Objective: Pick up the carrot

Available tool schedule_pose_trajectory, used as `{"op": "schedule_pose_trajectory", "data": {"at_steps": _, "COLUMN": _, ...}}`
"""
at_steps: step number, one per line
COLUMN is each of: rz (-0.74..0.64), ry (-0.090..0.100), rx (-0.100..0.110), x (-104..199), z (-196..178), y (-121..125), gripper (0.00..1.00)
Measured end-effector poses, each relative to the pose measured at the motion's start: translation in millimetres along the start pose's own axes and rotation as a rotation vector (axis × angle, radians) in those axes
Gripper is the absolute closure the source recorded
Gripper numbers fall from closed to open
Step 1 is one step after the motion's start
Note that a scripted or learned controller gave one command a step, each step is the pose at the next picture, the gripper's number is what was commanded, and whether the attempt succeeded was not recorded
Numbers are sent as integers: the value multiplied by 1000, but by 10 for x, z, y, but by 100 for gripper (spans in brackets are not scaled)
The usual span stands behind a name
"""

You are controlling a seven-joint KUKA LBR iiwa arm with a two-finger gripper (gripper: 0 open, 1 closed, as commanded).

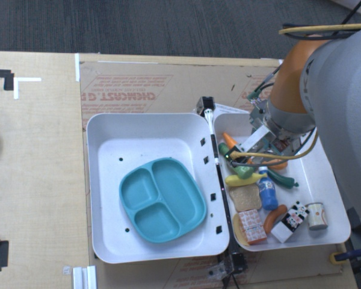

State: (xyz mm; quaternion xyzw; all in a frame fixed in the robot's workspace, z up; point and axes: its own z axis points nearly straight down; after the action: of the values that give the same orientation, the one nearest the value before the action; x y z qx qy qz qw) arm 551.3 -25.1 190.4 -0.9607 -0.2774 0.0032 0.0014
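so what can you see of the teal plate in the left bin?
The teal plate is a rounded-rectangle divided tray with three compartments: one long one along its right side and two smaller ones on the left. It looks like smooth moulded plastic. It lies flat and face up on the floor of the left bin, turned at a slant to the bin's walls. All three compartments hold nothing. It touches only the bin floor.
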Motion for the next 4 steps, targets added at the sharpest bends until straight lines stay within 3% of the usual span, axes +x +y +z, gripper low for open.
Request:
{"op": "schedule_pose_trajectory", "data": {"at_steps": 1, "rz": -96, "ry": -1, "rx": -3, "x": 412, "z": 3, "y": 156, "gripper": 0}}
{"op": "schedule_pose_trajectory", "data": {"at_steps": 2, "rz": 47, "ry": -1, "rx": 2, "x": 100, "z": 2, "y": -66, "gripper": 0}}
{"op": "schedule_pose_trajectory", "data": {"at_steps": 3, "rz": -82, "ry": -1, "rx": 0, "x": 84, "z": 1, "y": -549, "gripper": 0}}
{"op": "schedule_pose_trajectory", "data": {"at_steps": 4, "rz": -2, "ry": -1, "rx": -2, "x": 214, "z": 2, "y": 17, "gripper": 0}}
